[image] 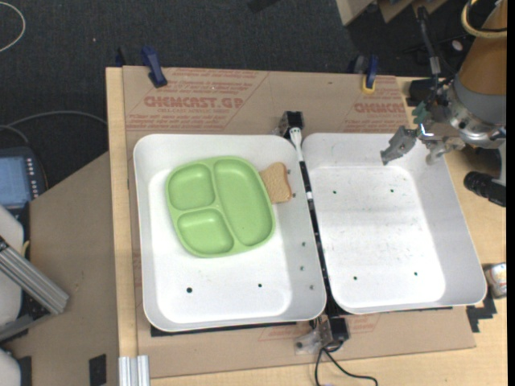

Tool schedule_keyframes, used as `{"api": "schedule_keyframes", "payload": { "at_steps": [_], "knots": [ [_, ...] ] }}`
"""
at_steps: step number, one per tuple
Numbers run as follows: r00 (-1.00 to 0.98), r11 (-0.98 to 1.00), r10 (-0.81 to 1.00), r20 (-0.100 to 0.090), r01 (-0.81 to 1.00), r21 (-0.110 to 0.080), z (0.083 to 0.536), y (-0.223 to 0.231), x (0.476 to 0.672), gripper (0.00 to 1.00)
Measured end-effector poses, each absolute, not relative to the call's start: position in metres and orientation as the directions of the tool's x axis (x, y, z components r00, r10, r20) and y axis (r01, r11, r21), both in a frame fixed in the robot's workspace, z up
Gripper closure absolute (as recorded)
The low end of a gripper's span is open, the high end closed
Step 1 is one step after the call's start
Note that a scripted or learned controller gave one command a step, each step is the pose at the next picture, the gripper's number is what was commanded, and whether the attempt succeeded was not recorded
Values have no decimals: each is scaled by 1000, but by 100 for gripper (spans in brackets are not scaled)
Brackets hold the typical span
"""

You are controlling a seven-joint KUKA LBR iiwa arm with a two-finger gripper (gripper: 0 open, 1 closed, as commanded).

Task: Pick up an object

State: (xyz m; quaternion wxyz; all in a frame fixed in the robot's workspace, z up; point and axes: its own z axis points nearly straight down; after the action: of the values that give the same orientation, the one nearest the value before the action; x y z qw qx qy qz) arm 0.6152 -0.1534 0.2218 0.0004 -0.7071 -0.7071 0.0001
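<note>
Camera view looks down on two shallow white bins set side by side on a cardboard-covered surface (241, 95). Inside the left bin (161, 292) lies a green sectioned plate (219, 206), and just beside its upper right edge, touching or nearly touching it, sits a small tan block (278, 182) that looks like a sponge or a piece of bread. These are the only candidates for picking, and both rest flat on the bin floor. The right bin (386, 240) shows only dark specks on its floor.

At the upper right corner of the right bin hangs the pincer (412, 145), carried by the grey arm (483, 95) with its orange band. Two grey fingers point down and to the left, spread apart, with nothing between them.

As a judgement, the task is barely begun: nothing is grasped, and the pincer is well apart from both things. What is left is the whole job: crossing to the left bin, descending over the plate or the tan block, closing and lifting.
</note>
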Motion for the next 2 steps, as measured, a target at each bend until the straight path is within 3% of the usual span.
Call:
{"api": "schedule_keyframes", "payload": {
  "at_steps": [1,2],
  "knots": [
    [-1,1,1000,-1,1000,4,233,-154,616,100],
    [-1,1,1000,-7,1000,22,420,-163,622,100]
  ]
}}
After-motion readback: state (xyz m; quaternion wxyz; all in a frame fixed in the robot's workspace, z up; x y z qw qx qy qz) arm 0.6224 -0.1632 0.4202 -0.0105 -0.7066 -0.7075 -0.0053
